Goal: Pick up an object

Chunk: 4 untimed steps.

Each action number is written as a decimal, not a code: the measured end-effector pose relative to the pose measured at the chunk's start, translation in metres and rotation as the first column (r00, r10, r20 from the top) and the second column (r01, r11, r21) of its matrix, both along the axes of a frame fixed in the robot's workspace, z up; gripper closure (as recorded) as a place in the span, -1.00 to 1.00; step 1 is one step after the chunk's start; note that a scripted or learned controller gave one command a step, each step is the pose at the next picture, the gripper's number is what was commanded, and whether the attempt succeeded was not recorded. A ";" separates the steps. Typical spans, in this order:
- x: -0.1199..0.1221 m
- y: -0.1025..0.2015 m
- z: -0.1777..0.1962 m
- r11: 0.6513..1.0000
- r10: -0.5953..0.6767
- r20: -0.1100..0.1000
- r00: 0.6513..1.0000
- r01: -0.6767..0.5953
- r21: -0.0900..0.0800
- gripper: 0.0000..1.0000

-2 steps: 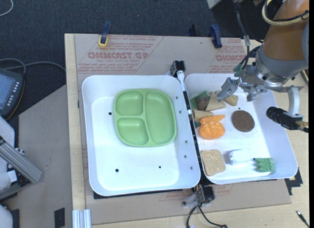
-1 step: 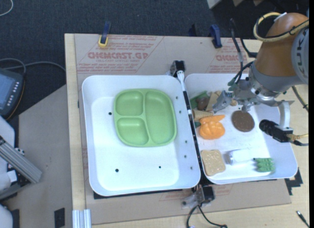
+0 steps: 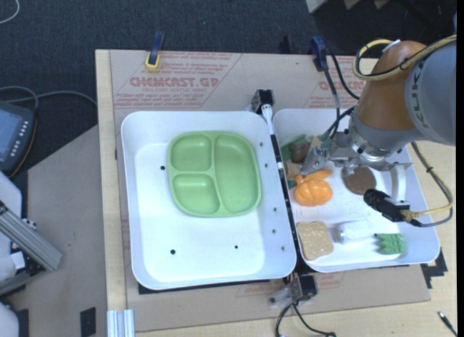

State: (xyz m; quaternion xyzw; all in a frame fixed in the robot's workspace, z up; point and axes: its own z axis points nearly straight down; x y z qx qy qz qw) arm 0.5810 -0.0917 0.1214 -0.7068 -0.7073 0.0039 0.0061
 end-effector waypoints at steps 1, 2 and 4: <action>0.000 0.000 -0.041 1.000 -0.002 0.006 1.000 0.002 -0.001 -1.00; 0.000 0.000 -0.033 1.000 -0.002 0.005 1.000 0.002 -0.001 1.00; -0.001 -0.005 0.070 1.000 -0.001 0.014 1.000 0.001 -0.004 1.00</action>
